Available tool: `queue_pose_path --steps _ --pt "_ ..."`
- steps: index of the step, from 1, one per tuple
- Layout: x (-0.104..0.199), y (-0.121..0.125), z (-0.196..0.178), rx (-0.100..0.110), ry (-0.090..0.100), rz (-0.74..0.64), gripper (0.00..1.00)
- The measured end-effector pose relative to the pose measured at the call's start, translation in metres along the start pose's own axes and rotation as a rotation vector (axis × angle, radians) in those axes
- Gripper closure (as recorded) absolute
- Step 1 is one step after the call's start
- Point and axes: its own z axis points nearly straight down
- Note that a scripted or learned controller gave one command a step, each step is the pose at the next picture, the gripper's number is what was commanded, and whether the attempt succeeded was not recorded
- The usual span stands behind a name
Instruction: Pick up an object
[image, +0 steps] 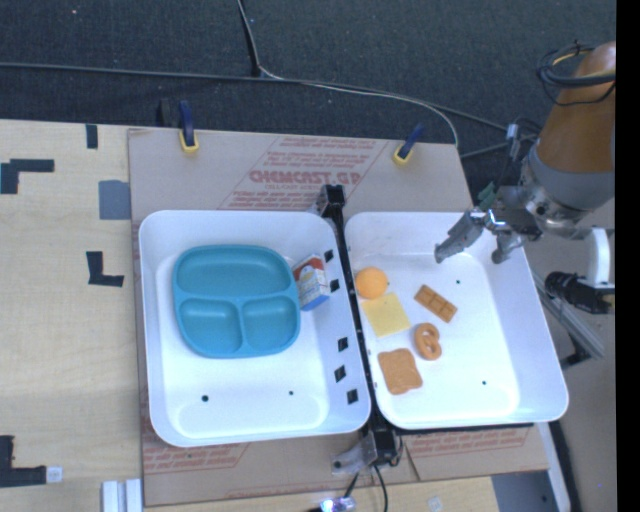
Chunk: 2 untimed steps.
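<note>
Toast slice (400, 371), nearest the camera, lies in the right bin (520, 385) with a pretzel (428, 341), a yellow cheese slice (386, 314), an orange ball (371, 283) and a brown cracker (435, 303). The left bin (165, 400) bears a blue divided plate (237, 300) and a small can (312, 282). The gripper (479, 240) hangs above the right bin's far corner, fingers spread, gripping nothing. Judged stage: nothing lifted; choosing, descending, closing and raising remain.

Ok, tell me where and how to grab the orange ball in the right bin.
Take the orange ball across its widest middle, coming straight down from above. It is round, so any finger line works, but the yellow slice touches its lower side; probably set the fingers left and right.
</note>
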Motion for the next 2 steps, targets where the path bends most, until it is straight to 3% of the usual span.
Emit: queue_pose_path --steps 1,2 --pt "0.001 0.002 -0.007 -0.013 -0.002 -0.003 0.00" --pt "0.002 0.004 0.036 -0.008 -0.002 -0.003 0.00"
